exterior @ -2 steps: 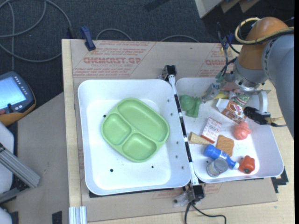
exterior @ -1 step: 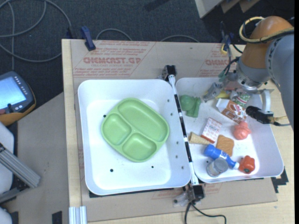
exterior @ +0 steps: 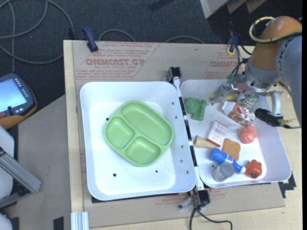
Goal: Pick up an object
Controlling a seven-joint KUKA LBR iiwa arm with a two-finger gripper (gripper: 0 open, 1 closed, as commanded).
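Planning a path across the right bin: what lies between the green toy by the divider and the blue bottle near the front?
In the camera view, between the green toy and the blue bottle lies a tan wedge; a red-and-white packet sits just right of that line.

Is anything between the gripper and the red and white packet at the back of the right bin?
Nothing visible. The gripper hangs over the back of the right bin, right beside the red and white packet. The green toy lies off to the left and the pink toy nearer the front, both out of the path.
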